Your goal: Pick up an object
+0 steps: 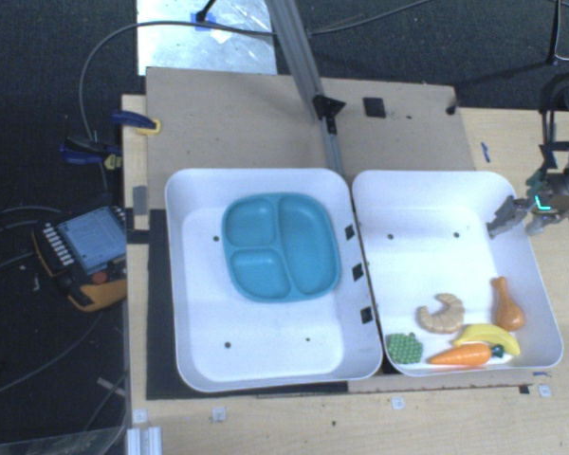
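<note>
Camera view: claw (508,218), fingers apart and holding nothing, hovers at the right bin (408,245)'s upper right edge.

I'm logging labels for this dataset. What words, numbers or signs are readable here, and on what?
None can be read.
Handheld device left of the bench: screen and keys too blurred to read.
Blue divided plate, white bins, toy foods: no text visible.
</note>
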Available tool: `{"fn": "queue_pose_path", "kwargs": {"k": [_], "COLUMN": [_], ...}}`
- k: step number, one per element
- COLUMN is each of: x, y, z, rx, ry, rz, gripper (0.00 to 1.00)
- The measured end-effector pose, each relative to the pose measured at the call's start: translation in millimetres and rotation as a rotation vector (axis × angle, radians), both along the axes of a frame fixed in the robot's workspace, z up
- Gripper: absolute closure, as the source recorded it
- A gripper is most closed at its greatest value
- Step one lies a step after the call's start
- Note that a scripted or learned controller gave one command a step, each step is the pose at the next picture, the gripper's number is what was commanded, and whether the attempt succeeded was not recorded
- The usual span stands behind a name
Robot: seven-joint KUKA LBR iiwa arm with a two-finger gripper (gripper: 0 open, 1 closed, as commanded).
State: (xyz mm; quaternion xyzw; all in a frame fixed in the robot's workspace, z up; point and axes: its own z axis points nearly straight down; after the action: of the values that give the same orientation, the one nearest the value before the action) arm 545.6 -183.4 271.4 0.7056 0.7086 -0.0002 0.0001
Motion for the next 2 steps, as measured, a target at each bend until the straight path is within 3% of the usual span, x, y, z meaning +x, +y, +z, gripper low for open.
{"fn": "queue_pose_path", "kwargs": {"k": [1,2], "x": [0,2], "y": [0,1], "z": [1,-41], "rx": [0.000,0.000], "ry": [-0.002,0.001], "rz": [0.000,-0.003], "gripper": [0.00,0.00]}}
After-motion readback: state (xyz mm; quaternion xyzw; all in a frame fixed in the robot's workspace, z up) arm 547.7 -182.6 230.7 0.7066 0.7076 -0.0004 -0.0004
